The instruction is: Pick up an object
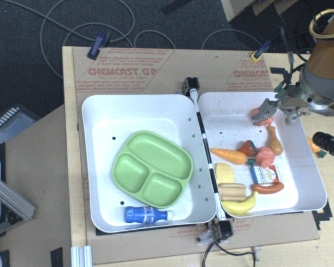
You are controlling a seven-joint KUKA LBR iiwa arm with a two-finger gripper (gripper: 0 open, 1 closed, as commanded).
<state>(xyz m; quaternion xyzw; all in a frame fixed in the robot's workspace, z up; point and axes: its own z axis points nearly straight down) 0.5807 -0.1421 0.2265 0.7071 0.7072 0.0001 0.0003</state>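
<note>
The hand sat at the upper right of the frame, over the top part of the right bin. A small reddish-grey item showed right at its left tip, maybe between the fingers, but too blurred to say; whether the hand was open or closed I couldn't tell.

No clear lift was visible, so the pick looked mid-way at best, w/ the raise still left. The rest of the toys lay in the lower half of that bin: carrot, pink ball, banana, bread roll, sausage.

The left bin held a green tray and a blue bottle near the bottom edge, untouched.
</note>
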